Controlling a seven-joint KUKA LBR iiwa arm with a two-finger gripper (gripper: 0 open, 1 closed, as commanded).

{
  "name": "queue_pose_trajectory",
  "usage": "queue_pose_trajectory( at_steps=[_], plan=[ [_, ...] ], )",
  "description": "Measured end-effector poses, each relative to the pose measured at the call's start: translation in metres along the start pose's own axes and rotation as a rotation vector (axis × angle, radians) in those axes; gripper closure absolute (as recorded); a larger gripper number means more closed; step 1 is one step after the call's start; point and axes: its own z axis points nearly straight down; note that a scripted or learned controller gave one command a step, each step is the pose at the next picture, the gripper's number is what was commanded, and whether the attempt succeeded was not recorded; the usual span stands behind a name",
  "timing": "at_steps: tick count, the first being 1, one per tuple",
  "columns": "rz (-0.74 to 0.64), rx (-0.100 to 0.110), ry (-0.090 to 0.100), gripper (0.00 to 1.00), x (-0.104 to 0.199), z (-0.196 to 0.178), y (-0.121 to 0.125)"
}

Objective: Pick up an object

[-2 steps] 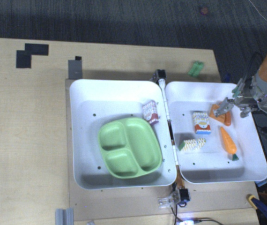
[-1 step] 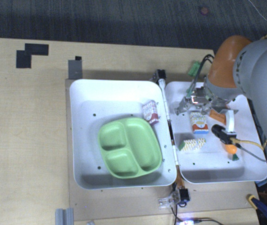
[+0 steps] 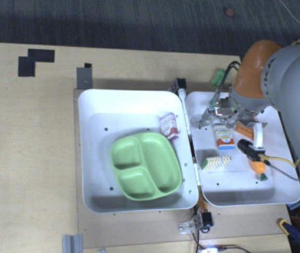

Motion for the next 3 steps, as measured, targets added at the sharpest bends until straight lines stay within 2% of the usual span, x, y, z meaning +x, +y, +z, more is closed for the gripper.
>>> queue_pose_trajectory(
  at_steps=[1,2,3],
  plan=[
    [-0.003,-0.008,-0.002,1.0,0.0,-0.013,0.003],
    [-0.002,-0.007,-0.002,0.0,0.0,-0.012,0.002],
    [0.0,0.009,0.003,0.0,0.003,0.005,0.0]
  ],
)
